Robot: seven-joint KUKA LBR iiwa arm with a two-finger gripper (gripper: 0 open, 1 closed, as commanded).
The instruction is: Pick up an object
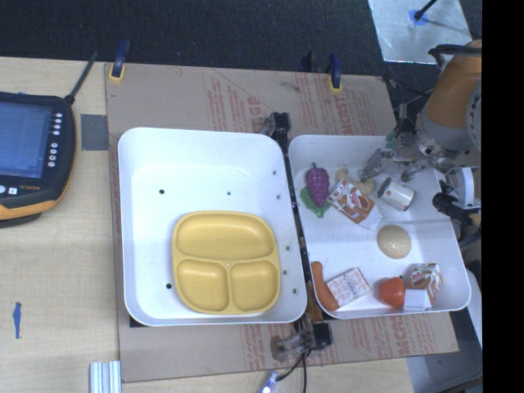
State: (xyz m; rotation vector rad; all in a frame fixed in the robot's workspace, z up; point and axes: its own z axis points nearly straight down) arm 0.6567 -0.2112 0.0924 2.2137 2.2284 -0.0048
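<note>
Toys crowd the right bin (458,244) at the desk's right edge, grapes (317,180), packet (352,201) and cup (396,194) beneath the claw (393,158), whose grip cannot be told.

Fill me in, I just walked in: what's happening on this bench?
A grey robot arm reaches in from the right, its gripper low over the back of the right bin, near a small white cup. It holds nothing visibly. The left bin has a yellow divided plate.
</note>
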